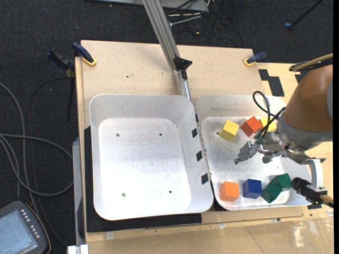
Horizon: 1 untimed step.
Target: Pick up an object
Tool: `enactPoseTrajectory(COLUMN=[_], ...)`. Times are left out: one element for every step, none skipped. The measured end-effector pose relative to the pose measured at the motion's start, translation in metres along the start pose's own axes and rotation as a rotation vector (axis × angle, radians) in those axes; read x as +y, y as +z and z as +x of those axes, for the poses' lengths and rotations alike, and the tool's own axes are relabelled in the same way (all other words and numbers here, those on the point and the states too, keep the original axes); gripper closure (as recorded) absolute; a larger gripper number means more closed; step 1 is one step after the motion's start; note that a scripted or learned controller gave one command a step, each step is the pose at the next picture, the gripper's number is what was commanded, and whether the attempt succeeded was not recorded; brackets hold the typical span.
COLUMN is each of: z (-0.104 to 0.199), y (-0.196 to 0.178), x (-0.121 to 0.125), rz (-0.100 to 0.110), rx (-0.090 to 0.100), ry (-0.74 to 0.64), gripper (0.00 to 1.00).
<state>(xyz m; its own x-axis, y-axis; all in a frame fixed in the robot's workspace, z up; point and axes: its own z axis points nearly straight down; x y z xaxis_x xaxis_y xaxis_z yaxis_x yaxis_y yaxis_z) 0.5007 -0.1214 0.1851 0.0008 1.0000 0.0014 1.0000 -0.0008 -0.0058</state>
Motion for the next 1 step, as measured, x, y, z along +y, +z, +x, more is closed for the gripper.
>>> enactPoseTrajectory(z=[-0.0042], y=[0.0455], x=[0.0038], rz=[-0.001], rx=[-0.001], ry=[0.001], gripper=[0.00])
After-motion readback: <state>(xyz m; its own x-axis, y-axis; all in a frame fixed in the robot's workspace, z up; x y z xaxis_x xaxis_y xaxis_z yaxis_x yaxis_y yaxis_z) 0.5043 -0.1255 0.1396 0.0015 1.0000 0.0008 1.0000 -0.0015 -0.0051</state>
